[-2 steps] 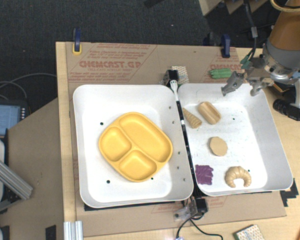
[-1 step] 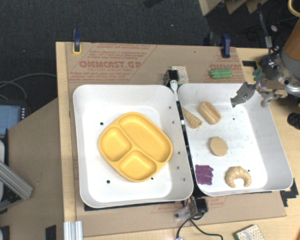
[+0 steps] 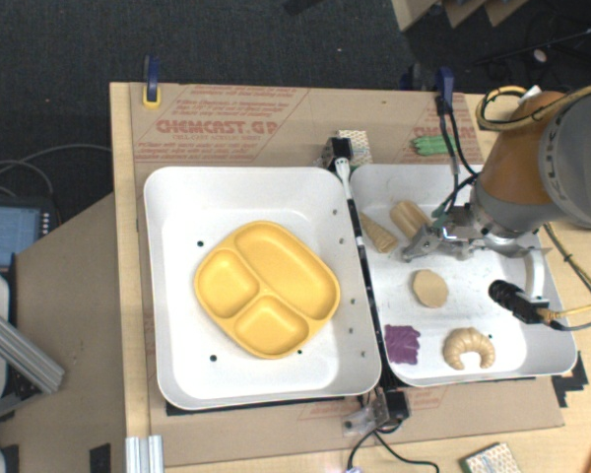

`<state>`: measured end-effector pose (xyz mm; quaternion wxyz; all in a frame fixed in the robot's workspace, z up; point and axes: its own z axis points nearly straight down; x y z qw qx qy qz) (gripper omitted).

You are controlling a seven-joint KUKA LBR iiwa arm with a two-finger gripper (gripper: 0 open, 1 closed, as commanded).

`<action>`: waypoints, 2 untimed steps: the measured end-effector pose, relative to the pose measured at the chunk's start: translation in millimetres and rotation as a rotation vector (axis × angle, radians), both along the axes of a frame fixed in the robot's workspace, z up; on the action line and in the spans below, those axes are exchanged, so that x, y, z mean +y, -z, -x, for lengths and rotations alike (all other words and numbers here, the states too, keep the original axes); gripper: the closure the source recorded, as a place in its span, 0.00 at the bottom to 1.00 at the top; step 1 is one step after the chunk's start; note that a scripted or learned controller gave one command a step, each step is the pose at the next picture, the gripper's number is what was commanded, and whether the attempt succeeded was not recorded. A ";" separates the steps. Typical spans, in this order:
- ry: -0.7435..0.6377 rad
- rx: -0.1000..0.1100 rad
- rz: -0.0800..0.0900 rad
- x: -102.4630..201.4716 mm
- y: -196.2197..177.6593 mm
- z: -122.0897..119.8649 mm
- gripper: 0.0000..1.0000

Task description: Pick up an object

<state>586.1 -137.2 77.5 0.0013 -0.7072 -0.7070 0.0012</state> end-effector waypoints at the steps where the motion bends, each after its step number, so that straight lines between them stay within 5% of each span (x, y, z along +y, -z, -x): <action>1: -0.006 -0.012 0.001 29.1 -8.2 -84.6 0.00; 2: 0.013 0.007 0.002 -55.5 -6.8 50.5 0.00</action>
